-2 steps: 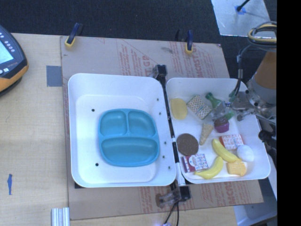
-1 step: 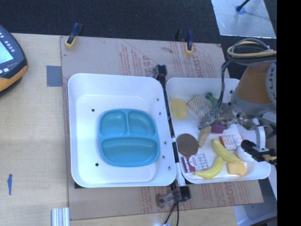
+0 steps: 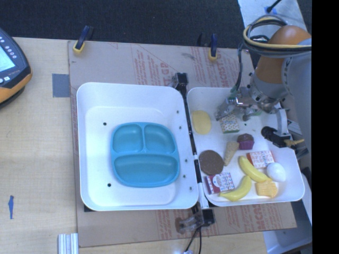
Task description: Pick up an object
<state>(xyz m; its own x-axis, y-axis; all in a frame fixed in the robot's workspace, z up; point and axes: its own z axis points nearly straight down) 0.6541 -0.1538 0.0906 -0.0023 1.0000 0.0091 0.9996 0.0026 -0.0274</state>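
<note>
- Patterned packet [image 3: 230, 124] lying in right bin [image 3: 296, 194], toward its far edge, just below gripper [image 3: 231, 109].
- Gripper low over that far edge; finger state cannot be told.
- Blue divided plate [image 3: 144, 154] centred in left bin [image 3: 85, 142].

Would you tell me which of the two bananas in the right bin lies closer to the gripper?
The upper banana, slanting beside the white egg, is closer to the gripper. The other banana curves along the bin's front edge, farther away.

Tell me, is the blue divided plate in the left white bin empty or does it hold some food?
Empty. All three compartments of the blue divided plastic plate show bare blue surface; it lies flat in the left white bin.
</note>
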